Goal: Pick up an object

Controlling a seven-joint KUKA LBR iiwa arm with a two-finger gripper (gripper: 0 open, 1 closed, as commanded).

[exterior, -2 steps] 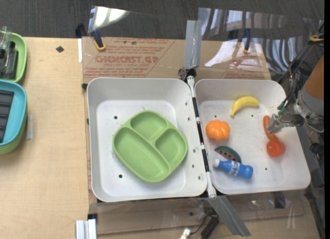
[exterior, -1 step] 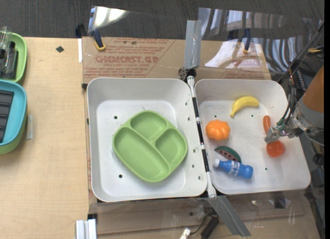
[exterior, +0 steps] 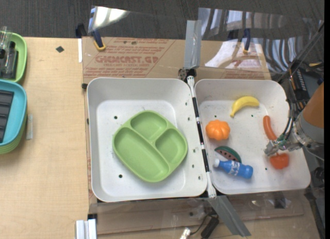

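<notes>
Gripper low over the tomato (exterior: 279, 161), grasp not yet made.

You have the tomato just under the gripper (exterior: 275, 147), at the near right of the right bin (exterior: 242, 185), touching or all but touching the fingertips. I cannot tell how wide the jaws stand, nor whether anything sits between them. The sausage (exterior: 268, 127) lies just beyond the jaws, close enough to get nudged. To their left are the melon slice (exterior: 228, 154) and bottle (exterior: 233, 168), then the pumpkin (exterior: 217, 129) and banana (exterior: 244, 103) farther off. Your next move, as I judge it: centre on the tomato, close, lift straight.
</notes>
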